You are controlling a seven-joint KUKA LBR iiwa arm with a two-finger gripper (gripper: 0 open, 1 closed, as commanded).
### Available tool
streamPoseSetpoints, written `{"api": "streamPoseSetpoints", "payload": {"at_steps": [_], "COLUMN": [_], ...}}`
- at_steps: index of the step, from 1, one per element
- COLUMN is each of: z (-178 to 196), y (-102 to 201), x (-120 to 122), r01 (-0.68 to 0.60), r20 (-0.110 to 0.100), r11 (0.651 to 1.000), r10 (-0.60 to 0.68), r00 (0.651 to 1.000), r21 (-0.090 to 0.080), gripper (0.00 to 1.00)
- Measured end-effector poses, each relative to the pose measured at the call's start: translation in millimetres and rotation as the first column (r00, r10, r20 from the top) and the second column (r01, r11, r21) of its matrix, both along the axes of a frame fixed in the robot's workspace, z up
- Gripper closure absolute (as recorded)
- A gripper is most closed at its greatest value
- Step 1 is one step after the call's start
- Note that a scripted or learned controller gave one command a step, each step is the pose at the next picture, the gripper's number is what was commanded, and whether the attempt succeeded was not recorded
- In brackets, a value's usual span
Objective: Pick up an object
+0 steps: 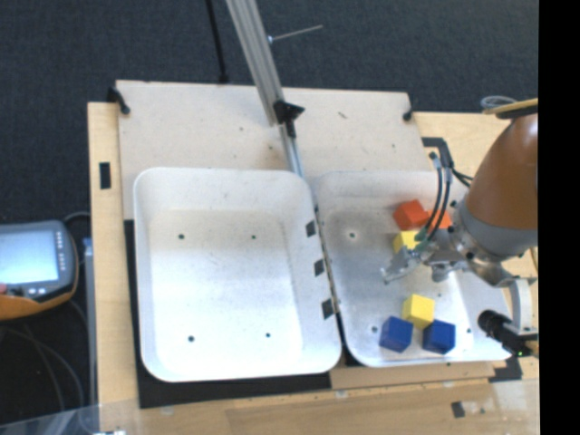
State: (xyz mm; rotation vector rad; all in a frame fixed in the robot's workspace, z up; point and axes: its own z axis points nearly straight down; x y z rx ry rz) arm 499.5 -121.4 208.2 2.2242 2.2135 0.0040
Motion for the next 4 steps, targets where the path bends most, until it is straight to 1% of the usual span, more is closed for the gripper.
{"api": "streamPoseSetpoints", "payload": {"at_steps": [1, 2, 3, 4], "z": [-23, -87, -80, -29], "y": [-59, -80, -81, -20], "x": [86, 104, 104, 74], "r01": [-0.006, -0.004, -0.010, -0.012], "r20": [0.000, 0.001, -0.001, -0.001], "r11": [1.000, 1.000, 1.000, 1.000], "r10": [0.006, 0.004, 0.010, 0.012], "r00": [1.000, 1.000, 1.000, 1.000], "r21": [-0.002, -0.004, -0.004, 0.003], "gripper": [0.00, 0.00, 1.00, 1.00]}}
